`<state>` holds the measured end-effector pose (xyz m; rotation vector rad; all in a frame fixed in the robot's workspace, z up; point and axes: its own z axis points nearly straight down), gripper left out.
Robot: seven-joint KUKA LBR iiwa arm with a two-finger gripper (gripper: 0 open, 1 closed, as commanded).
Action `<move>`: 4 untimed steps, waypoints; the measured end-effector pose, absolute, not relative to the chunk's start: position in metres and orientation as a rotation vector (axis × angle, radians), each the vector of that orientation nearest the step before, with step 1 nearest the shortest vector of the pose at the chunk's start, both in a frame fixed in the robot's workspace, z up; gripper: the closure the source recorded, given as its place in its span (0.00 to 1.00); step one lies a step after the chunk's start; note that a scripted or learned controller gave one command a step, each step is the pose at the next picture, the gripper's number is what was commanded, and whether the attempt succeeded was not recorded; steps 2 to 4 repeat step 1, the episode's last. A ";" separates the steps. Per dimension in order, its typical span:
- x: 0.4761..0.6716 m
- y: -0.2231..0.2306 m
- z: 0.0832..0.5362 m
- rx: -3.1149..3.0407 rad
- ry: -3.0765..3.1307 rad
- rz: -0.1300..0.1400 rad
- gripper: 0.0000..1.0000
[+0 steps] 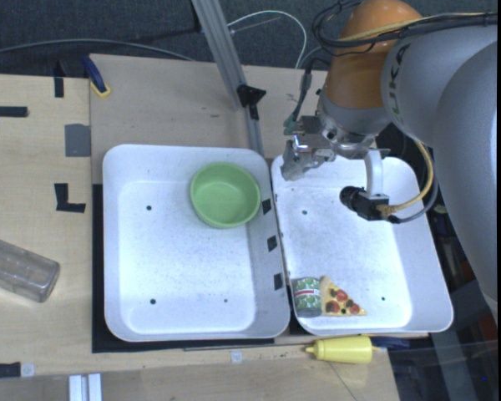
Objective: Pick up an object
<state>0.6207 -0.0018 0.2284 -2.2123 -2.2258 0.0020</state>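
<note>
- Upper centre of frame: gripper (299,162) hanging over right bin's (417,303) top-left corner, w/ nothing seen in it.
- Green bowl (225,194) sitting in left bin (134,307), upper right.
- Pizza toy (327,297) lying at right bin's lower left.

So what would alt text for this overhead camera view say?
A grey robot arm's claw hangs over the right bin's far corner; a pizza-printed packet lies at its near edge. The left bin holds a green bowl.
</note>
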 end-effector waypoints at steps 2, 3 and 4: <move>0.595 0.057 0.230 -2.210 -2.227 0.001 1.00; 0.595 0.057 0.230 -2.210 -2.227 0.001 1.00; 0.595 0.057 0.230 -2.210 -2.227 0.001 1.00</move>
